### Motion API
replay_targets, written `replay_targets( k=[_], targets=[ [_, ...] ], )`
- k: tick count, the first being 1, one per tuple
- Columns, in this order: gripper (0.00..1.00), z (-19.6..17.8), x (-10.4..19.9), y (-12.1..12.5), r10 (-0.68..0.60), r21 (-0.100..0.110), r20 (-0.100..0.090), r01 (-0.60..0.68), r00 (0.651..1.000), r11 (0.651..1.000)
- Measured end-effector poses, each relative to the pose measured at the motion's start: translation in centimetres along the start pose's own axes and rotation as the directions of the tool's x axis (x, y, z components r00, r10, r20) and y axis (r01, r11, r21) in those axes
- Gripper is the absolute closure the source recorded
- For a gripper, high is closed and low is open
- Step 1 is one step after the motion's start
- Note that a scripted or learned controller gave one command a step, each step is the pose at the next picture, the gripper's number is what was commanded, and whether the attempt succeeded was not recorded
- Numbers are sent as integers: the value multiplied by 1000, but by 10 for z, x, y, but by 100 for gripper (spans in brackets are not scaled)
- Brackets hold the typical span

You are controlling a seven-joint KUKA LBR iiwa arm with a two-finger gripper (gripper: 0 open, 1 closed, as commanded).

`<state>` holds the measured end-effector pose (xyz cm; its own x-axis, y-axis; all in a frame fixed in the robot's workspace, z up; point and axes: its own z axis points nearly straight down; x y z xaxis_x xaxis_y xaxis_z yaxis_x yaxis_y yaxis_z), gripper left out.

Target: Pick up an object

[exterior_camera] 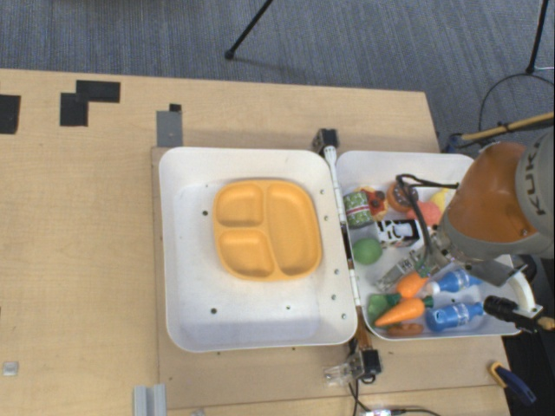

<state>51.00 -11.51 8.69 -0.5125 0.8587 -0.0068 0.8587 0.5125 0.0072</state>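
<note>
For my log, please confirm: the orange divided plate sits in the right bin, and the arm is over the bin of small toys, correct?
Not quite. The camera view shows the orange divided plate in the left bin, not the right. The arm is indeed over the right bin of small toys.

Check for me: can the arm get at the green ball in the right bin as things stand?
Probably yes. The green ball lies uncovered near the right bin's left wall, clear of the arm; that wall and the green can crowd it.

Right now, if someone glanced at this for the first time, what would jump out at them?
First the yellow divided plate, alone in the left bin. Then the bright jumble in the right bin: an orange carrot, blue bottles and a green ball, with the arm reaching in over them.
</note>
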Motion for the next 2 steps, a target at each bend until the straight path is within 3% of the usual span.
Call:
replay_targets(
  k=[1, 2],
  targets=[
    [0, -1, 27, -6, -493, -2, 5, 493, 870, 870],
    [0, -1, 27, -6, -492, -2, 5, 492, 870, 870]
  ],
)
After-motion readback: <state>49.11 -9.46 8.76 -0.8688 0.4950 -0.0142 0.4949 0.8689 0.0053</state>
